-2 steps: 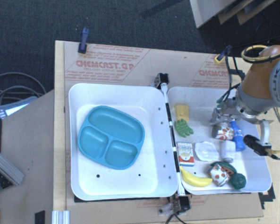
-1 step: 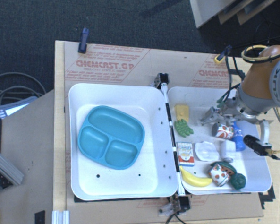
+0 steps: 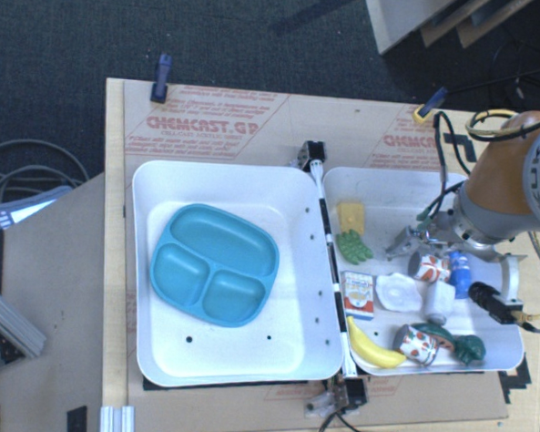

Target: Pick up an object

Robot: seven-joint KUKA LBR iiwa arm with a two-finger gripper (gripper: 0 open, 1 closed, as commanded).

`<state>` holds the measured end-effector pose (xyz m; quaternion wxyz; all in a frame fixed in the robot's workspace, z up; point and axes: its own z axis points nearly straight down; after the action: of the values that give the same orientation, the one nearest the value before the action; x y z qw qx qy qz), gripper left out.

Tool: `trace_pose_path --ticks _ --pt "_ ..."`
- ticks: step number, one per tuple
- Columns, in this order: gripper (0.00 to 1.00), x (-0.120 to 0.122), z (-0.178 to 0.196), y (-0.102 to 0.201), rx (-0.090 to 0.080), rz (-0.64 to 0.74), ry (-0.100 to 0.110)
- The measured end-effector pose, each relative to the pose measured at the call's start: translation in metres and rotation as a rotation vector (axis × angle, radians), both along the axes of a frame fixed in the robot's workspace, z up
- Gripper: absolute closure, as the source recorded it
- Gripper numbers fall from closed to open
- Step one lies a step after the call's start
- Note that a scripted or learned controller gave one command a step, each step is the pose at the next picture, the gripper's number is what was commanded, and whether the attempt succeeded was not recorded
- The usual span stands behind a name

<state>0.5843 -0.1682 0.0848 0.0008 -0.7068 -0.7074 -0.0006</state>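
Bananas first: one yellow banana (image 3: 374, 349) lies at the near edge of the right bin (image 3: 381, 185), beside a printed can (image 3: 417, 344) and a green toy (image 3: 460, 344). Farther in, the end effector (image 3: 421, 240) hovers low over the clutter — whether it is open or grips anything, I cannot tell. Objects crowd together, so a descent may nudge neighbours or close on two things at once.

A blue clamp (image 3: 161, 77) grips the cardboard sheet's (image 3: 257, 123) far left edge.
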Motion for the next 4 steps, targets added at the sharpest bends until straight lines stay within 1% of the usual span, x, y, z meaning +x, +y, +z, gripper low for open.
trace_pose_path --ticks 1,2,3,4 --pt "0.0 -0.031 0.0 -0.002 0.001 0.001 0.0" --pt "1.0 -0.031 0.01 -0.003 -0.001 -0.001 -0.001" --pt "0.0 -0.031 0.01 -0.003 -0.001 -0.001 -0.001" --pt "0.0 -0.084 0.008 -0.007 -0.008 0.002 -0.021"
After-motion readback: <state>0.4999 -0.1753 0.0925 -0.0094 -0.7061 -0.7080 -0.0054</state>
